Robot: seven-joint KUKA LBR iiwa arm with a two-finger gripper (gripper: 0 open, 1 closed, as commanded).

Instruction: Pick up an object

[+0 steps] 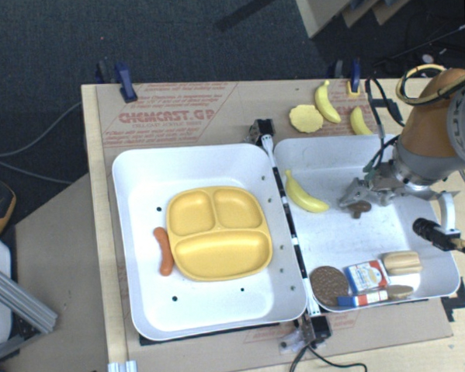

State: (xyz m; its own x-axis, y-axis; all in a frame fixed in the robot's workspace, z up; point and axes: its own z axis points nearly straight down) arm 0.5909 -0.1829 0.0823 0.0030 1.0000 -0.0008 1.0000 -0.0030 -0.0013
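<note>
The grey two-finger gripper (358,203) hangs over a small brown lump (360,209) (probably light, rigid plastic, best pinched across its middle), its grasp impossible to tell.

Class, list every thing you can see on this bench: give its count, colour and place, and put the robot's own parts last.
Bins: two, white, side by side on the bench.
Divided plate: one, yellow, middle of the left bin.
Sausage: one, orange-red, left bin, just left of the plate.
Banana in bin: one, yellow, right bin, upper left part.
Round cookie: one, brown, right bin, near corner.
Small box: one, white with red and blue, right of the cookie.
Bananas on bench: two, yellow, behind the right bin.
Round piece: one, yellow, beside those bananas.
Clamps: two, blue, far edge of the bench.
Arm: one, grey with orange band, over the right bin.
Gripper: one, grey, low over the right bin's middle.
</note>
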